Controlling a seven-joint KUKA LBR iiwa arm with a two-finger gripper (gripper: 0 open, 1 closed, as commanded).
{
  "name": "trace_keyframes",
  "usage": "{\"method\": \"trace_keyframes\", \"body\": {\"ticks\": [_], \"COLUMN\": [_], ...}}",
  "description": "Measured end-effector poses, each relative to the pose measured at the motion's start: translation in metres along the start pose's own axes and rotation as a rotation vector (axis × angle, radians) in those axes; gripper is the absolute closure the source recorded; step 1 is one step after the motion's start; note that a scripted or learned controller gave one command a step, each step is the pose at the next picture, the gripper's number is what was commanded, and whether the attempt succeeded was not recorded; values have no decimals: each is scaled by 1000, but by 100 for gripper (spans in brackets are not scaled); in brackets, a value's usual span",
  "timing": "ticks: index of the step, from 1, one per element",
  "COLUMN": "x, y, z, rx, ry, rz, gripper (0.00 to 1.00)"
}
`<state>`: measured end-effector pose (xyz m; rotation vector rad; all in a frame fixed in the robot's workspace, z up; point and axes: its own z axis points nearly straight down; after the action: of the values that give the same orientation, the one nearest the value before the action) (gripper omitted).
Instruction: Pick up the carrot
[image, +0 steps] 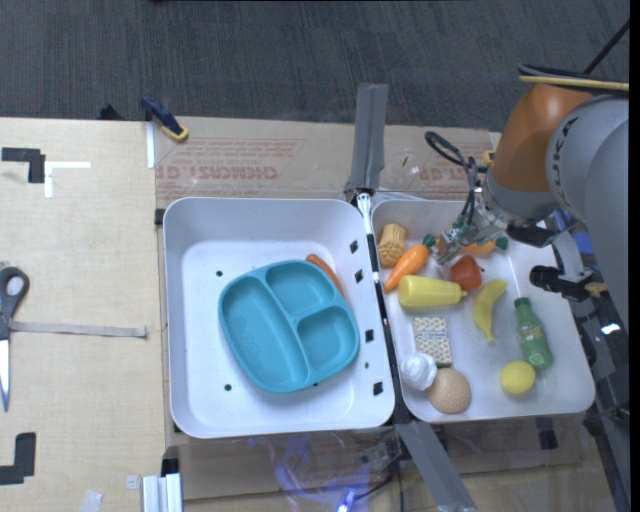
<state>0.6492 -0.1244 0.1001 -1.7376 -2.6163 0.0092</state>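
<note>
The carrot (406, 264) lies in the right bin (570, 400), at its far left corner, slanted with its thick end toward the far right, just beside the corn cob (391, 240) on its far side and touching or nearly touching the yellow pepper-like piece (430, 291) on its near side. No gripper has it; it rests free on the bin floor.

Going by size: the desk (80, 400) carries both bins. The arm (560, 130), grey with its orange band, reaches in from the right over the far part of the right bin. The left bin (190, 400) holds a blue divided plate (288, 325) with a small orange piece (324, 268) at its far right edge. The right bin also holds a green bottle (531, 333), a banana (486, 306), a tomato (465, 271), a lemon (517, 377), an egg-like brown ball (450, 391) and a waffle-like block (432, 338).

The gripper (462, 236) is low over the far middle of the right bin, to the right of the carrot and just beyond the tomato. How wide it stands I cannot tell, and nothing is plainly caught in it.

The step in hand looks like the approach. The next move calls for a shift left onto the carrot's middle, closing across its narrow width, clear of the corn cob.
</note>
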Motion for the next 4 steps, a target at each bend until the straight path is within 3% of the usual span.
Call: {"method": "trace_keyframes", "body": {"ticks": [1, 2, 3, 4], "x": [0, 0, 87, 50], "y": [0, 1, 47, 17], "z": [0, -10, -93, -117], "rx": [0, -1, -6, -6], "ry": [0, -3, 1, 1], "rz": [1, -3, 137, 302], "gripper": [0, 100, 100, 100]}}
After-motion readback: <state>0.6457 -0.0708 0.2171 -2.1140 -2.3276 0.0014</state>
